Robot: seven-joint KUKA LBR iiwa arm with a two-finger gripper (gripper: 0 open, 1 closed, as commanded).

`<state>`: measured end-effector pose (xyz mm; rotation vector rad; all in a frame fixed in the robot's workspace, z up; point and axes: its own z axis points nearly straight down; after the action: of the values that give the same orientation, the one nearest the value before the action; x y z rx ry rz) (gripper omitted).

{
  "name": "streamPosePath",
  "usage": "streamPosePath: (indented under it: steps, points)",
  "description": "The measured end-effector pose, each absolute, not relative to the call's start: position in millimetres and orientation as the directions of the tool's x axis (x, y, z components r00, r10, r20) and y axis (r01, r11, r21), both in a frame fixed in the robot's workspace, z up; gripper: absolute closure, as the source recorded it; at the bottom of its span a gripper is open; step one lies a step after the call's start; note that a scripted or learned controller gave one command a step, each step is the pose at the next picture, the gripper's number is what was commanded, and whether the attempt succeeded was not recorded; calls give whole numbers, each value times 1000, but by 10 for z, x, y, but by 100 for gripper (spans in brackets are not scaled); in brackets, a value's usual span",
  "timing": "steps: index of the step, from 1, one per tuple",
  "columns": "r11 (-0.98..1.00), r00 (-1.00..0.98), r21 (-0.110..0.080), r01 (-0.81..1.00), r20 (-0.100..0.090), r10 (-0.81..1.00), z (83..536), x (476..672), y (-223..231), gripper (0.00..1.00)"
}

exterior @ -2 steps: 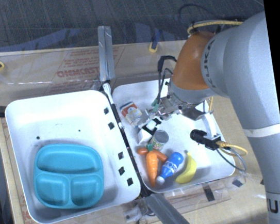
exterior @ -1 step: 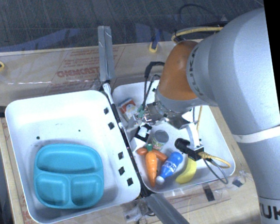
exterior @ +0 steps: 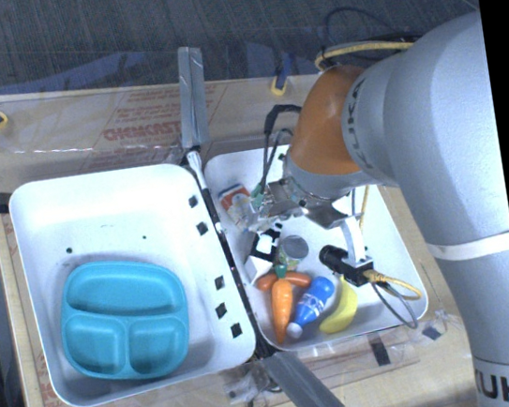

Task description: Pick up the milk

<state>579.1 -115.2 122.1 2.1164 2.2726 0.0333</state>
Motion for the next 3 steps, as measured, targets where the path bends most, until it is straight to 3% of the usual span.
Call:
streamPosePath:
  steps: [1,2,3]
  points:
    - [72,-72,40,997,-12,997,1221,5792,-1147,0]
    - [45,-45,32,998,-9,999,1078,5505,-1793,0]
    - [197,-196,33,980,-21,980,1081,5582,-1611,0]
